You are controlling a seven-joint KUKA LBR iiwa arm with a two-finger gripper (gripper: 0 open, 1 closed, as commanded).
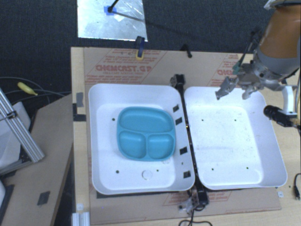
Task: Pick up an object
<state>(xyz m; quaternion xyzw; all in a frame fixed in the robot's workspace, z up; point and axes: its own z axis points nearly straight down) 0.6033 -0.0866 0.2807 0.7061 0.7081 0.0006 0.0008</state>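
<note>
Left of tool, blue tray

The bench bears two white bins side by side.

Left bin: blue divided plate takes the centre, sitting a little toward the bin's right wall. Bare floor runs along the left wall, the far wall and the near wall; the strip at the right wall is narrow.

Right bin: floor bare across the middle and the near half.

Gripper hangs over the right bin's far edge, fingers spread, nothing between them. Arm blocks the table's far right corner.

Black clips line the seam between the bins.
</note>
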